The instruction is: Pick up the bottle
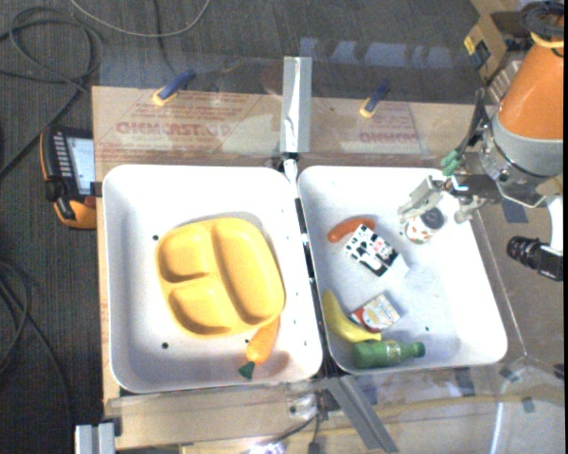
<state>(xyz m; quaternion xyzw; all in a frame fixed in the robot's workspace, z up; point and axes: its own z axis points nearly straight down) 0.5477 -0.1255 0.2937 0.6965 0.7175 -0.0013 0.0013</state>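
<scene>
Two white bins point(114, 253) are being borne by a bench on dark carpet point(38, 367), the green bottle point(388, 351) lying well below the gripper point(426, 211), whose state cannot be told.

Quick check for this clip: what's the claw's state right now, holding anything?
Claw: cannot be told; it sits over the right bin's upper right area, far from the green bottle lying at that bin's front edge.
</scene>
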